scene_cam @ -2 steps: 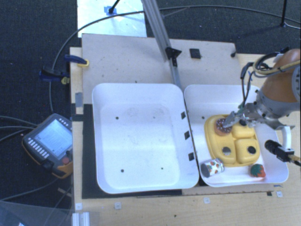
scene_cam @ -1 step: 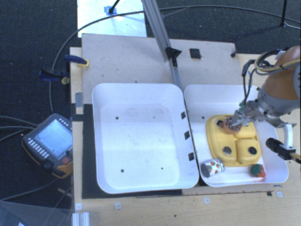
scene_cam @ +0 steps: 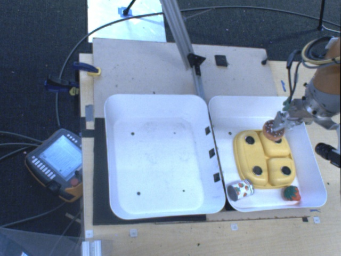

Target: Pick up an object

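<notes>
the gripper [scene_cam: 278, 122] hangs low over the right bin [scene_cam: 224, 111], seemingly clamped on a small round brown object [scene_cam: 273, 130] just above the yellow tray [scene_cam: 265, 159], so the pick looks begun, with the lift left.

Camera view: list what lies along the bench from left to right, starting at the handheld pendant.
Teach pendant → left white bin → small patterned cup lying on its side → yellow compartment tray → red and green toy → grey arm with orange band.
</notes>
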{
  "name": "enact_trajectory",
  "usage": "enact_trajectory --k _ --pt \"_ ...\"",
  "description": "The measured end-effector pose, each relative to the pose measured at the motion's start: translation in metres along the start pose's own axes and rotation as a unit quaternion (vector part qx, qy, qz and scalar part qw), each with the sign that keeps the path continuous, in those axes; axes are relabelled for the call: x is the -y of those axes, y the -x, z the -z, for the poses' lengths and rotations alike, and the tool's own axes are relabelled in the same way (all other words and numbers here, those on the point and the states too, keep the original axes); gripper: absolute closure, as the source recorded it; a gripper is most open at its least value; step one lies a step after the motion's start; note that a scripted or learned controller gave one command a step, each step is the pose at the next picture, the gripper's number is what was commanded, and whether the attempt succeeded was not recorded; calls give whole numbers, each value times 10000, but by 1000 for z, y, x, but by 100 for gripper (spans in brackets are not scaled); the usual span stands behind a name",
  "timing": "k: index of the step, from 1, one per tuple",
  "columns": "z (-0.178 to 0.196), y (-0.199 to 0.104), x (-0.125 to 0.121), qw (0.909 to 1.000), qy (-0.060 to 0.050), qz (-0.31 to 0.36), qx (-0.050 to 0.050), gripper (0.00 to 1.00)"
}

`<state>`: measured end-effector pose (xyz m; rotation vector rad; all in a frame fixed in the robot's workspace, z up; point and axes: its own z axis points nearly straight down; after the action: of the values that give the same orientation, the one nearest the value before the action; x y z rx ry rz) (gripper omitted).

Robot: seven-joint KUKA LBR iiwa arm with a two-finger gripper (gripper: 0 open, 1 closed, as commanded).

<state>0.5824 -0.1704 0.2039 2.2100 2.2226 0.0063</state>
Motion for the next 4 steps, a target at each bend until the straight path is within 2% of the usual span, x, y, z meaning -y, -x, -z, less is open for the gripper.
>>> enact_trajectory --k 1,2,4 --pt "22 0 -1 10000 -20 1 -9 100" --pt "24 0 -2 10000 -25 3 -10 100" --pt "10 -111 -22 10000 -28 27 -21 100"
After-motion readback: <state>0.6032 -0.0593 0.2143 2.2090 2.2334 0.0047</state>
